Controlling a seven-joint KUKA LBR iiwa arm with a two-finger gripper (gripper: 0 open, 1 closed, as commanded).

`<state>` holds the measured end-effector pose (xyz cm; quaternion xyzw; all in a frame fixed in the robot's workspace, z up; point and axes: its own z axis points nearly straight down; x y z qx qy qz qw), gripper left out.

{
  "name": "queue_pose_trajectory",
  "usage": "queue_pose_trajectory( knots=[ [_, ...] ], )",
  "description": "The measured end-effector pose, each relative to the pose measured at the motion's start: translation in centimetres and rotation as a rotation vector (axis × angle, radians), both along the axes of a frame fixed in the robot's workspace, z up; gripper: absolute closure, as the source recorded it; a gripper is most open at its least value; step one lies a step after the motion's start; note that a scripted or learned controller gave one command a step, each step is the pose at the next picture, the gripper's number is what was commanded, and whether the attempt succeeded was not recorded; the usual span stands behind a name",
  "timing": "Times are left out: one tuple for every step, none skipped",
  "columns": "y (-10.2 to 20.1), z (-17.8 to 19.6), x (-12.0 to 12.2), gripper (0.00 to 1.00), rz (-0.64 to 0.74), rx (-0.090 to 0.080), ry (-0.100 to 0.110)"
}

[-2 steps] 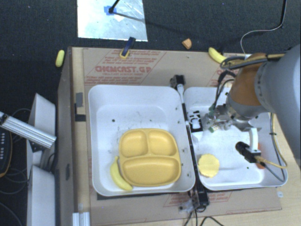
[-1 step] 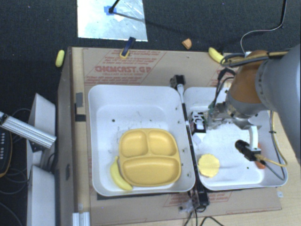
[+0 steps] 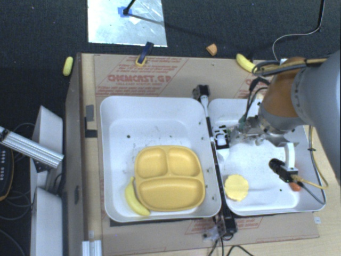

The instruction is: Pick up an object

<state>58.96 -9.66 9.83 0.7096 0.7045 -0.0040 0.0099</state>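
Closest to us, along the near edge of the surface, we find a banana (image 3: 134, 200) tucked against the near-left corner of a yellow divided plate (image 3: 169, 196), both in the left bin (image 3: 154, 124). Just across the divider, in the right bin (image 3: 261, 193), a flat yellow disc (image 3: 236, 188) lies by itself near that bin's near-left corner, with bare white floor around it.

We see the arm (image 3: 314, 100) reaching in from the right, and the tool (image 3: 234, 136) hangs low over the far-left part of the right bin, close to the divider. From this angle we cannot tell whether it is spread apart or drawn together, and we see nothing held in it.

We judge the disc to be the likeliest target, since it shares the bin with the tool. It lies from the tool almost straight toward the near edge, with hardly any sideways offset. Being round, it has no long axis to line up with, so the approach should need little wrist turning. Its flatness may make the grasp slip.
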Motion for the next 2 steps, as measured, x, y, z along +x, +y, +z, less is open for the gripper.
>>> queue_pose_trajectory(
  knots=[
    [-3.6, -1.4, 5.7, 0.00, 0.011, 0.018, 0.006],
    [-3.6, -0.3, 5.8, 1.00, 0.016, 0.017, 0.004]
  ],
)
